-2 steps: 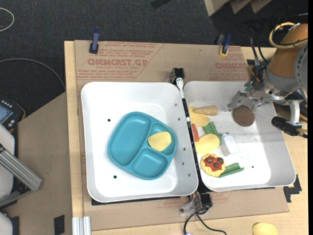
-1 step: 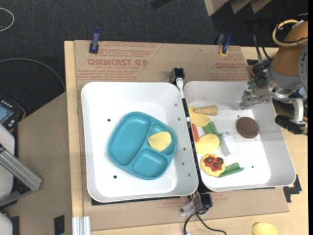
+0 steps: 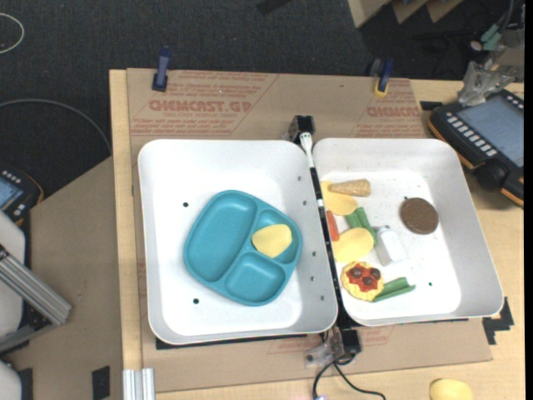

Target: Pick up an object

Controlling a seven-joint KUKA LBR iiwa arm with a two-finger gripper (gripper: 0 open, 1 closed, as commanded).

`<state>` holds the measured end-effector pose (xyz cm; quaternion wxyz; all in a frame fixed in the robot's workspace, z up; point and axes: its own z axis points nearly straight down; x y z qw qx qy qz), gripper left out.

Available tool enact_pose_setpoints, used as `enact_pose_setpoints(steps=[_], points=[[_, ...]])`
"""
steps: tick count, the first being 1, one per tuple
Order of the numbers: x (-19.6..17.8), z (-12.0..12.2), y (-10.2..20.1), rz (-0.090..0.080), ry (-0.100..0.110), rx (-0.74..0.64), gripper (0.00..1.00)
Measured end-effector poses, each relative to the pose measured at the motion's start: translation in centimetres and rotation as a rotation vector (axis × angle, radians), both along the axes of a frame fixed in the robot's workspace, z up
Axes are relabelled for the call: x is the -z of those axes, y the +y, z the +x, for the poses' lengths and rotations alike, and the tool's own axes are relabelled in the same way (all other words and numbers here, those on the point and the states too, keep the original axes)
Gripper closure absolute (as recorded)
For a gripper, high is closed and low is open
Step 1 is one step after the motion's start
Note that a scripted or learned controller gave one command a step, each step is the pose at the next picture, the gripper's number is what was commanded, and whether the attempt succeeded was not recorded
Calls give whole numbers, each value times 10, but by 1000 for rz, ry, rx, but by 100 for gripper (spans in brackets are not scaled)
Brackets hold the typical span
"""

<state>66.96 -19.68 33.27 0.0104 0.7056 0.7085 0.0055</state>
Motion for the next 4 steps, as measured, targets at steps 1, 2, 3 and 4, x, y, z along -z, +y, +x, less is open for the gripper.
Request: enact_pose_setpoints(steps=[1,2,3,4], points=[[80,-110,71,13,35,2,100],[107,-169,145,12,31,-2,100],[45,-190,226,11,16,-7,100],[-91,-187,268,12,5,-3,100]])
